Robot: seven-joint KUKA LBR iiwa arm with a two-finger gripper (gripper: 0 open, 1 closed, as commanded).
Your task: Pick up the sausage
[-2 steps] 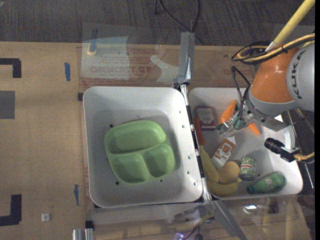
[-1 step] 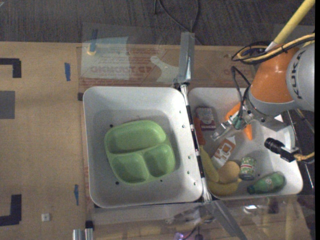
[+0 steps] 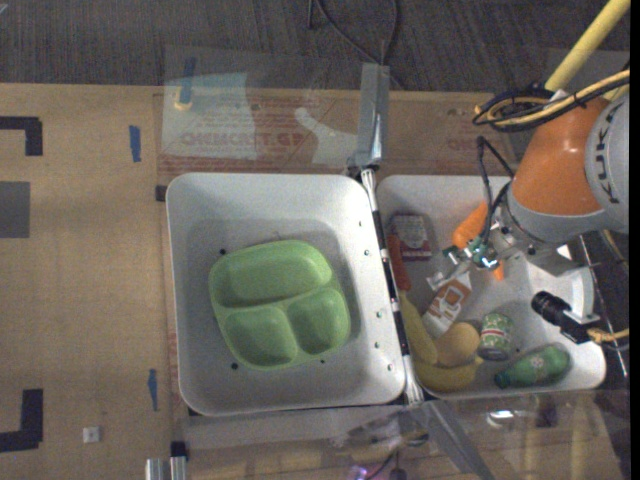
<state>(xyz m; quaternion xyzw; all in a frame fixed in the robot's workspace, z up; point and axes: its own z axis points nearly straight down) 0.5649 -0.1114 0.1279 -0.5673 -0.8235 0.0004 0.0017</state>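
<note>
**Operator:** Where does the sausage lie, and is the gripper on it?

**Inspector:** The sausage point(image 3: 398, 264) appears to be the thin reddish-brown piece in the right bin point(image 3: 440, 198), lying lengthwise against that bin's left wall, just beside a red packet point(image 3: 411, 236). It is small in view, so treat that identification as probable. The gripper point(image 3: 483, 257) hangs over the middle of the same bin, near a carrot point(image 3: 470, 225) and above a bottle point(image 3: 448, 304). It is apart from the sausage. Whether it is open or closed cannot be told, and nothing is seen held in it.

**Operator:** How will the piece handle?

**Inspector:** In my judgement it is light and likely smooth-skinned, rounded, so it may roll or squirt out under a pinch. You should take it at mid-length, across its narrow width. The wall is your difficulty: there is little room on that side, and the packet crowds the other. The banana point(image 3: 428, 352) lies near its lower end, so keep clear of that end.
</note>
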